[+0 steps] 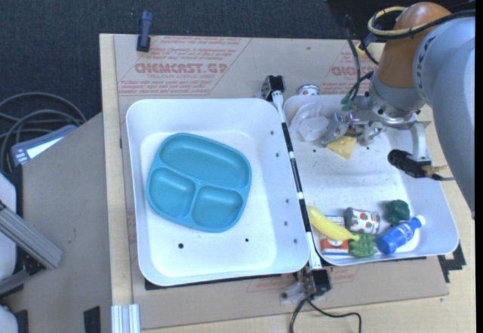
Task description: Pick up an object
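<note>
Right-hand bin (434, 207) on worktop: centre end effector (349, 130) (finger state cannot tell) squarely over yellow piece (343, 147), then descend straight, avoiding clear cup (307, 127).

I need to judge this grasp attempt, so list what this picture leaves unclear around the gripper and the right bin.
- Gripper: camera view, small and blurred against the white right bin; its state cannot be read.
- Pale yellow wedge-shaped object: lies right beneath the gripper; contact or grasp cannot be told.
- Clear plastic cup-like item: transparent on white, outline uncertain.
- Small red-and-white can: label too small to read.
</note>
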Motion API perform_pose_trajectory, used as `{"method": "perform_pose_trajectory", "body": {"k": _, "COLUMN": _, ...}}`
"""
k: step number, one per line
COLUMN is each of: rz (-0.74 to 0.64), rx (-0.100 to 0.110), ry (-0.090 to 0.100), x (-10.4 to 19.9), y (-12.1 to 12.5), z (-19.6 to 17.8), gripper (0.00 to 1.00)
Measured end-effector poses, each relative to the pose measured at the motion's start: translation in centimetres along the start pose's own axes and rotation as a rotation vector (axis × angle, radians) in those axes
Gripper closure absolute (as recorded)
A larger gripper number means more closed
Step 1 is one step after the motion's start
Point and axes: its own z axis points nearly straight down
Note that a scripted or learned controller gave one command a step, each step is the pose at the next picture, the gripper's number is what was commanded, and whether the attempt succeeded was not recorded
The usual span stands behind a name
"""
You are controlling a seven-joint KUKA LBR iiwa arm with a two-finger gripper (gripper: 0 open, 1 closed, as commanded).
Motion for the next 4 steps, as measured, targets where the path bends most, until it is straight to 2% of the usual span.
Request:
{"method": "perform_pose_trajectory", "body": {"k": 1, "rz": 0.005, "rx": -0.002, "ry": -0.01, "x": 0.7, "y": 0.0, "z": -0.1, "gripper": 0.0}}
{"method": "perform_pose_trajectory", "body": {"k": 2, "rz": 0.002, "rx": -0.001, "ry": -0.001, "x": 0.2, "y": 0.0, "z": 0.0, "gripper": 0.0}}
{"method": "perform_pose_trajectory", "body": {"k": 3, "rz": 0.005, "rx": -0.002, "ry": -0.009, "x": 1.5, "y": 0.0, "z": -0.1, "gripper": 0.0}}
{"method": "perform_pose_trajectory", "body": {"k": 4, "rz": 0.004, "rx": -0.002, "ry": -0.006, "x": 1.7, "y": 0.0, "z": -1.0, "gripper": 1.0}}
